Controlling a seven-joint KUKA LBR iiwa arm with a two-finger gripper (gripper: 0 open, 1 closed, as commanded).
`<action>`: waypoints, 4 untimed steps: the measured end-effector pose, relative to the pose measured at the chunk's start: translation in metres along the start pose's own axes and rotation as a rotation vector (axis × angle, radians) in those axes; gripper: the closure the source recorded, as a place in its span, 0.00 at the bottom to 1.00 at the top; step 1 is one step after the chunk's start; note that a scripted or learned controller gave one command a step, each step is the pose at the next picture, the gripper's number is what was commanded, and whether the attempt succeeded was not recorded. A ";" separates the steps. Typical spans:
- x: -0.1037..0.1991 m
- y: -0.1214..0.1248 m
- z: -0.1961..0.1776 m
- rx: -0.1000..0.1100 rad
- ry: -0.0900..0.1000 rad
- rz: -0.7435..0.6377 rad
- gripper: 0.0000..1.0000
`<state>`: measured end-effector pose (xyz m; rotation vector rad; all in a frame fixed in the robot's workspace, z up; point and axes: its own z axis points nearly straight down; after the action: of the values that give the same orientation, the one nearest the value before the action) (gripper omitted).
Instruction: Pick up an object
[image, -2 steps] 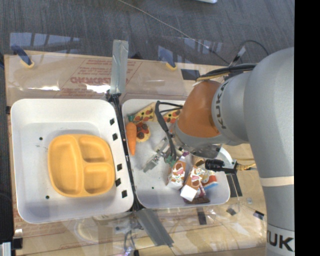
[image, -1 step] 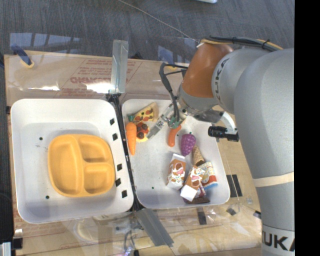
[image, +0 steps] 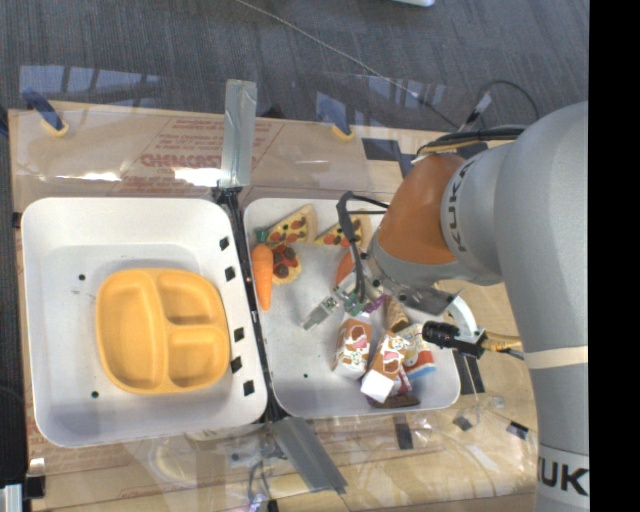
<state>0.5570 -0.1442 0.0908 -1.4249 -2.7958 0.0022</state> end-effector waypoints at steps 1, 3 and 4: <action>0.040 -0.040 0.000 -0.001 -0.001 0.057 0.00; -0.059 0.048 -0.012 -0.019 -0.015 0.282 0.00; -0.060 0.050 -0.026 -0.023 -0.023 0.274 1.00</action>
<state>0.6332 -0.1635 0.1161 -1.8110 -2.6004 -0.0137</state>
